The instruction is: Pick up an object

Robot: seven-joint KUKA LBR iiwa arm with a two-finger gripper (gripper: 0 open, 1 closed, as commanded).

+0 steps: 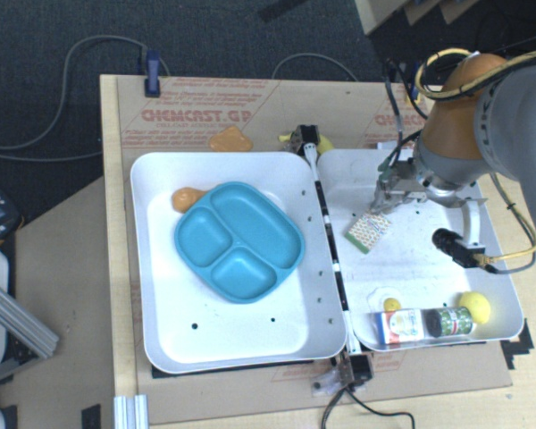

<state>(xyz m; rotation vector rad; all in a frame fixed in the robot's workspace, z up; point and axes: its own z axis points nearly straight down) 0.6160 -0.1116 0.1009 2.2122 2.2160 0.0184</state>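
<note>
Sitting in the left bin [152, 239], a blue divided plate [239, 239] lies flat and fills the middle, with a small orange lump [187, 198] tucked against its rim at about ten o'clock; both look simply dropped there as loose stock for picking. Another orange piece [230, 138] rests on the table [125, 123] just beyond that bin's far wall, at twelve o'clock from the plate.

Across the divider, in the right bin [509, 320], a small speckled pad [369, 231], pale with a green edge, lies tilted on the floor near the bin's middle. The tool [391, 193] hangs just above and beside it at about one o'clock, so I judge the pad to be its target; whether the tool is spread or pressed together cannot be told, and nothing shows as gripped. The pad looks thin, light and soft.

Along the near wall at six o'clock lie a bottle [424, 323] on its side and a yellow ball [474, 307], touching or nearly so.
</note>
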